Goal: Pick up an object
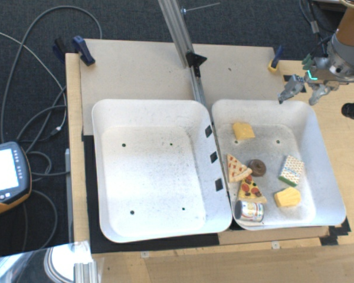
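Two white bins sat side by side on the bench (135, 63). Camera view: the left bin (147, 170) carried no objects; the right bin (318, 158) carried all the candidates. Contents of the right bin: a yellow block (243, 131) near the far wall; a pizza-slice toy (237, 168) by the left wall with a dark brown ring (257, 168) just beside it; a second pizza-slice toy (251, 190) below those; a small can (249, 211) on its side at the near-left corner, touching or almost touching that second slice; a patterned green-and-white block (292, 170) toward the right; and a yellow wedge (288, 197) just below it.

The gripper (302, 93) hung off the far right corner of the right bin, above the rim and well apart from every object. Its fingers (290, 91) were spread open, with nothing between them.

Judged step: approach, before any descent; no object had been grasped. The next move would call for carrying the gripper in over the bin, choosing a target, and descending with the fingers straddling it. The yellow block looked the easiest pick, being nearest and standing alone. The can and pizza slices were crowded against the wall, which could obstruct a finger.
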Robot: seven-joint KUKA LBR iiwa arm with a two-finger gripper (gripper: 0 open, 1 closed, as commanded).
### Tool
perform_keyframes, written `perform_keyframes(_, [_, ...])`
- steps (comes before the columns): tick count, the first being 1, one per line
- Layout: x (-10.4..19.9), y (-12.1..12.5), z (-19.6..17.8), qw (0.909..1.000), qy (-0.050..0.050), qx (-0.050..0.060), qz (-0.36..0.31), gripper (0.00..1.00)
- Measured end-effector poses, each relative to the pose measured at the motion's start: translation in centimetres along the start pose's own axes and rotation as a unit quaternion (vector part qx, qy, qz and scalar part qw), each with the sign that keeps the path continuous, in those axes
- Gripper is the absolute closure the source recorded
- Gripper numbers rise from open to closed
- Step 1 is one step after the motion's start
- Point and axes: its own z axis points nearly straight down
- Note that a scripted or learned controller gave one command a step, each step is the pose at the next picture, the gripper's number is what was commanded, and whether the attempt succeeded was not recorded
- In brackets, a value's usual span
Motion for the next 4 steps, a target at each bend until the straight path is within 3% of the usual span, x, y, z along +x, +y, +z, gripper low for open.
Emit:
perform_keyframes(2, [0.0,1.1,10.7,1.0,0.001,0.002,-0.001,0.0])
perform_keyframes(3, [0.1,1.1,14.1,1.0,0.0,0.001,0.0,0.0])
perform_keyframes(4, [0.1,1.3,12.6,1.0,-0.001,-0.002,-0.001,1.0])
